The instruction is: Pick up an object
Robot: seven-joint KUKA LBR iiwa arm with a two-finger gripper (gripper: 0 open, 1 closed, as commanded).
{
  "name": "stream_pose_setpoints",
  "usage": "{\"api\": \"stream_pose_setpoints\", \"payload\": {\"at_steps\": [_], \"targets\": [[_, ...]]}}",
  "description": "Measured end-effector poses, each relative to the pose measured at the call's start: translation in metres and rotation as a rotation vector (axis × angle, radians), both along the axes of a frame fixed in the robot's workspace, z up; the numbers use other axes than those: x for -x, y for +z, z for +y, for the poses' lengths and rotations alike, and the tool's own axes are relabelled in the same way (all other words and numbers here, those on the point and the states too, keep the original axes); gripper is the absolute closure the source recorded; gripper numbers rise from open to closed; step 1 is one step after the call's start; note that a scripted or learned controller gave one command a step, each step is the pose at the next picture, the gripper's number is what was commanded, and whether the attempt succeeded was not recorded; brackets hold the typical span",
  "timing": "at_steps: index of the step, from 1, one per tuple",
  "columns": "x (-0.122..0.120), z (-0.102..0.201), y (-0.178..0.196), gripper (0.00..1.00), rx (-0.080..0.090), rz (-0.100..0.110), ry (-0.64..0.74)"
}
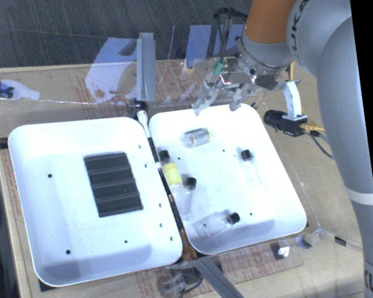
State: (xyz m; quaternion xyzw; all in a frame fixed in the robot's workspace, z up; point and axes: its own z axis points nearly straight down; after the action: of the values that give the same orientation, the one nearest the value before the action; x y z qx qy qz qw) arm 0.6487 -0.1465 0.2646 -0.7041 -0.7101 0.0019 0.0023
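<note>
My gripper hangs over the back rim of the right bin, its fingers spread open with nothing between them. Just in front of it in that bin lies a small clear jar. Along the bin's left wall lies a yellow bottle with a black cap, and a clear vial with a black cap is beside it. A small black piece sits toward the right. Near the front wall rests a clear bottle with a black cap.
The left bin holds a black ribbed block near its middle. Behind the bins stand blue and grey brackets. The grey arm fills the right side.
</note>
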Motion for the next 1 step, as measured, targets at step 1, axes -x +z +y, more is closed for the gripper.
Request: {"api": "stream_pose_setpoints", "payload": {"at_steps": [1], "targets": [[-0.0021, -0.0317, -0.1365, 0.0, -0.001, 0.0, 0.097]]}}
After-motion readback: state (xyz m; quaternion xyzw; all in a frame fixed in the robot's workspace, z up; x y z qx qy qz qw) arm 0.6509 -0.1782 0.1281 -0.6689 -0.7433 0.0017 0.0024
